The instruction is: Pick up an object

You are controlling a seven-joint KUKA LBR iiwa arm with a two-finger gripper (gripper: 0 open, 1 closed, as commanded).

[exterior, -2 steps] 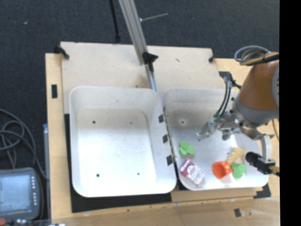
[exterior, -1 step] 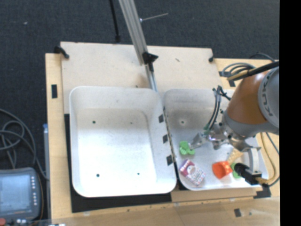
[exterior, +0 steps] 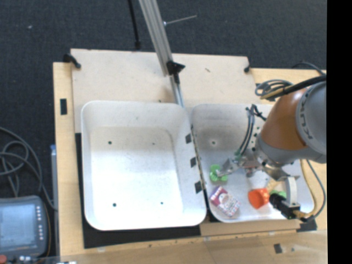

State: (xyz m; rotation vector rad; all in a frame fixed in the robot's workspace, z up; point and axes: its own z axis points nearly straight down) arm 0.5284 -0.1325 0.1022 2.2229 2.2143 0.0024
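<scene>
I see the arm over the right bin; its fingers' state I cannot tell. A green object, a pink-white packet and an orange object lie inside.

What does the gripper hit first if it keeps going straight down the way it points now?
Most likely the green object lying in the right bin: the gripper sits right beside it, angled down and left. Depth is hard to judge from above, so it could just miss and meet the bin floor instead.
</scene>
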